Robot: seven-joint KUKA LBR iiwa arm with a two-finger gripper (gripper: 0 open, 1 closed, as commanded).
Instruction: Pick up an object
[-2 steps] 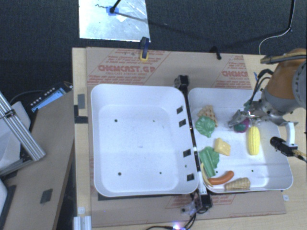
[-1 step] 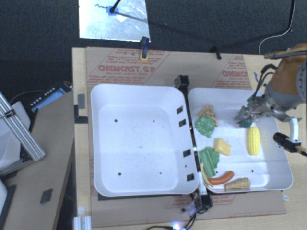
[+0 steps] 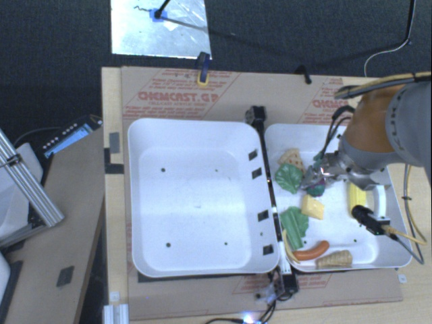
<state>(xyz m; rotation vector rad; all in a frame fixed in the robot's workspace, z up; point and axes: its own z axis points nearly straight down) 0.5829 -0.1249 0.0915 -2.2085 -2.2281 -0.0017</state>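
Nearest: cone (image 3: 335, 259) and sausage (image 3: 310, 250) lie at the right bin's (image 3: 386, 252) six o'clock edge, closest to the camera.
Left bin (image 3: 196, 194): biggest thing on my bench, at nine o'clock from me.
My arm (image 3: 385, 130): comes in from three o'clock over the right bin.
My gripper (image 3: 317, 176): low among the toys; I cannot tell its state or whether it has anything.
Targets: green leaf (image 3: 289, 177) just at nine o'clock of it, yellow block (image 3: 312, 207) at six, corn (image 3: 356, 196) at four.
Advice: I judge centring on one piece before closing matters most.
Surroundings: cardboard (image 3: 182, 93) under bins, dark floor (image 3: 54, 52) beyond.
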